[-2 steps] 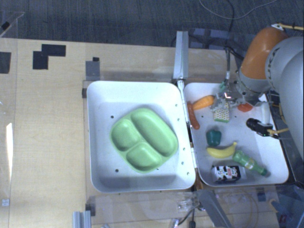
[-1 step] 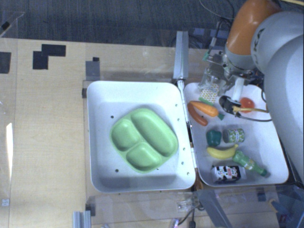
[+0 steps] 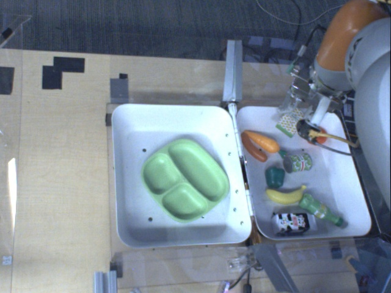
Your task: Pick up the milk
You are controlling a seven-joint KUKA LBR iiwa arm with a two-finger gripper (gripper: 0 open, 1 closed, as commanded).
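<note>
Overhead view of 2 white bins. The milk [image 3: 291,223], a small black-and-white carton, lies on its side at the near edge of the right bin [image 3: 351,170], just below the banana [image 3: 285,195] and just left of the green bottle [image 3: 320,209]. Its long axis runs roughly left to right across the view, tilted slightly; which end is the top cannot be told at this size. Judged from its look, the carton is light and stiff, with flat printed faces that may be somewhat slick; a grasp across the short width, fingers on the 2 long sides, seems the surest hold, though the banana and the bin wall leave little room. The gripper [image 3: 303,112] hangs at the far end of the right bin, well apart from the milk; whether it is apart or together cannot be told here. Also in this bin: a carrot [image 3: 260,143], a can [image 3: 297,161] and a dark green pepper [image 3: 275,176]. The left bin [image 3: 128,133] holds a green 3-part tray [image 3: 185,179].
</note>
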